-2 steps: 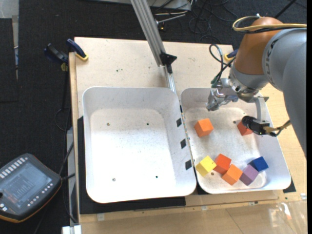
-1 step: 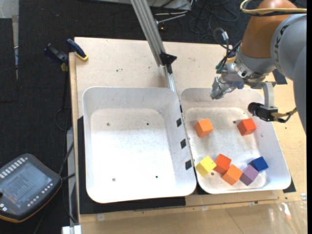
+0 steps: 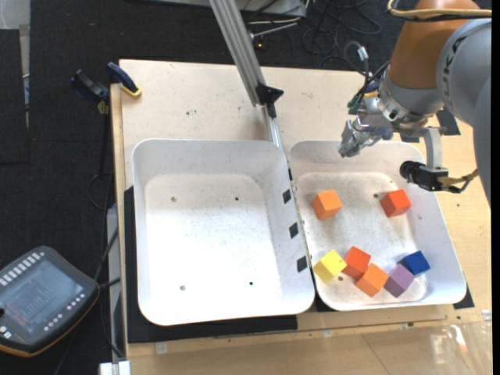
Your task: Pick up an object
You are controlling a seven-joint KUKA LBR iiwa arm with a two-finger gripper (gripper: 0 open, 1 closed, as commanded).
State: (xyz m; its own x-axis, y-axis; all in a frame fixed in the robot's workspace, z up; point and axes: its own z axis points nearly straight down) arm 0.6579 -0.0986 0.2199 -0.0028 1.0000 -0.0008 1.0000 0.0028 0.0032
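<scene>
Bench (image 3: 195,100) was pale wood, cables on the dark floor behind, pendant (image 3: 39,299) far lower left. Claw (image 3: 353,145) hung over the right bin's (image 3: 445,233) back rim; grip state: can't tell. Below it: orange cube (image 3: 327,203) just left, red cube (image 3: 395,202) just right, both corner-on. Five more cubes (image 3: 371,270) clustered further below. Left bin (image 3: 211,225) sat well left.

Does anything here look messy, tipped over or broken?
Nothing looks spilled or broken. All seven blocks sit in the right bin: five crowd its near corner around the yellow block, lying at mixed angles. The left bin has only dark specks. The claw hovers over the right bin's far edge.
</scene>
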